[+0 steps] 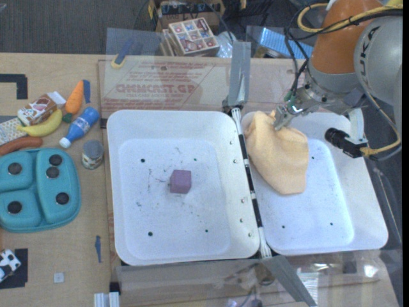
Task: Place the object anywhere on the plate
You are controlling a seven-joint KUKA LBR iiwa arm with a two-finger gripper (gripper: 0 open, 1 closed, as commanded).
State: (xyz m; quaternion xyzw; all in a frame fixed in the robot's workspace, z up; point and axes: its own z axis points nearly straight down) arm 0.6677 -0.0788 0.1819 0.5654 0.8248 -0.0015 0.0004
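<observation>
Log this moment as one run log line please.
arm: over right bin | gripper: at top edge of yellow cloth | purple block: left bin

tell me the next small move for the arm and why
Probably lift a little: the gripper sits at the top edge of the yellow cloth in the right bin, and raising it would show whether the cloth comes up with it.

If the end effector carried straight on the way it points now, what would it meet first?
Probably the crumpled yellow cloth in the right white bin: the end effector points down at the cloth's upper edge. Whether it already touches is unclear from this slanted view.
</observation>
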